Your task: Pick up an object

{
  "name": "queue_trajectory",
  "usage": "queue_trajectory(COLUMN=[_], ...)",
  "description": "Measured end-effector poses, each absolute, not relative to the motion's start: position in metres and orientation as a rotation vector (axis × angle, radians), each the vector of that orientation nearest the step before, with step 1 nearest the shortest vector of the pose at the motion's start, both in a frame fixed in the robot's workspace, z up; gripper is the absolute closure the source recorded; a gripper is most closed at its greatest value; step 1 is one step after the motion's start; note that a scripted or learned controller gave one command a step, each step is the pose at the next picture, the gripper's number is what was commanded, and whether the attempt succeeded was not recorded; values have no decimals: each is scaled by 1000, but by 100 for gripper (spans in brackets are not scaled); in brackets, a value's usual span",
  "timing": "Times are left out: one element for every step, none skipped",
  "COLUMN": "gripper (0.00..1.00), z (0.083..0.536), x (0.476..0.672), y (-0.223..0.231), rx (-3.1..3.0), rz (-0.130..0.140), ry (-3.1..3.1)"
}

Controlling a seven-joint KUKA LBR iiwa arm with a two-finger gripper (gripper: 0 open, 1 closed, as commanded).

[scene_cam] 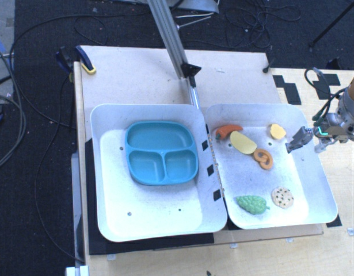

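From my remote station, I see the gripper poised at the right edge of the frame, over the right-hand rim of the right bin, with nothing between its fingers. Whether those fingers stand wide or narrow I cannot tell; the dark tip is too small and blurred to read.

No object has been picked up yet, by my judgement. Every candidate lies on the floor of the right bin: a yellow piece nearest the gripper, toward the upper right; an orange-red piece at the bin's upper left, just beside a pale yellow oval; a brown ring-shaped piece touching or nearly touching that oval's lower right end; a green lumpy item and a speckled cookie side by side near the bin's lower edge.

The left bin carries a blue divided tray, well apart from the gripper.

What remains, as I judge it, is the whole job: choose a piece, descend, close on it and lift. The yellow piece looks the shortest reach.
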State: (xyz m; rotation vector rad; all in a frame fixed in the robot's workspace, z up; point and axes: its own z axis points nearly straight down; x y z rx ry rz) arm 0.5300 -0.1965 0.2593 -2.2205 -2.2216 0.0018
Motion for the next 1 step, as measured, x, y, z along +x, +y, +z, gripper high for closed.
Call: queue_trajectory(gripper=[0], z=[260], x=[530], y=[-197], rx=[-2221], rz=[1], ry=[-2222])
